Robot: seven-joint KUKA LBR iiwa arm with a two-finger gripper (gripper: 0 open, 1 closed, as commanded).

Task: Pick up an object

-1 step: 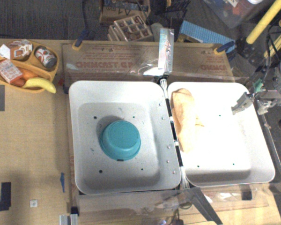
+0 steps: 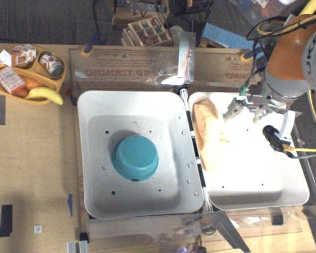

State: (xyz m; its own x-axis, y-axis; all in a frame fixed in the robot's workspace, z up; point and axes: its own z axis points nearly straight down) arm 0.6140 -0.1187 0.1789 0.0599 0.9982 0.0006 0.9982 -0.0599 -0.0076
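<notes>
Bench (image 2: 37, 162): tan surface carrying two shallow white bins side by side. Left bin (image 2: 95, 115): holds one teal bowl (image 2: 136, 157), upside down, approx. centred on the bin floor, well apart from all walls. Right bin (image 2: 263, 188): holds one tan, elongated bread-like object (image 2: 204, 133) lying along the left wall, long axis running far to near; material cannot be confirmed at this res. Arm (image 2: 295, 51): grey w/ orange band, enters from the right, wrist positioned over the far right part of the right bin. Gripper (image 2: 246, 109): pointing down over the far part of the right bin, just right of the bread-like object's far end and apart from it; fingers spread wide, nothing between them. Far left of bench: yellow tray (image 2: 5, 86) w/ a banana (image 2: 45, 94) and small packaged items.
</notes>
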